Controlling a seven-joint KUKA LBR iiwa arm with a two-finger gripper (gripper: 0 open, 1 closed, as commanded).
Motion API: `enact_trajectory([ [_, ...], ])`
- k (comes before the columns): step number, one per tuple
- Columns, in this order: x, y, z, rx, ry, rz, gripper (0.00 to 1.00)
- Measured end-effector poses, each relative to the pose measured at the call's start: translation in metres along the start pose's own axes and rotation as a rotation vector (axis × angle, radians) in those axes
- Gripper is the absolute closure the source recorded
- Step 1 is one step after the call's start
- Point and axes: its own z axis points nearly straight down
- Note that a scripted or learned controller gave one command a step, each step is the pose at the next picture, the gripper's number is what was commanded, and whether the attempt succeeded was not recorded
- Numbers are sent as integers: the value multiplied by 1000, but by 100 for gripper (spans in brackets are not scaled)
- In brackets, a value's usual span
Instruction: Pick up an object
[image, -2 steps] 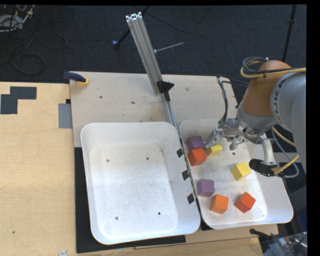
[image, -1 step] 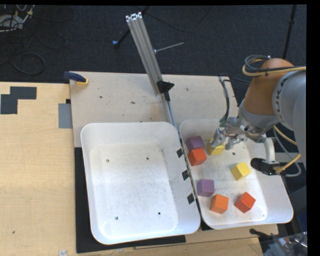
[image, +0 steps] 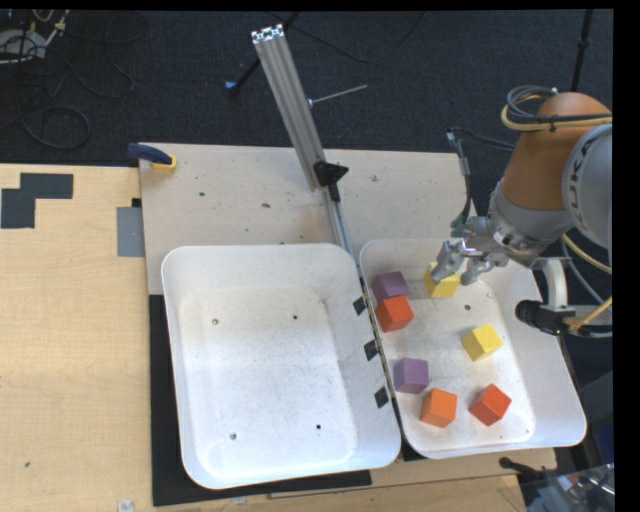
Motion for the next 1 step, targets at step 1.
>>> enact_trajectory([
  [1,2,4,-43,-1,0,-6,100],
])
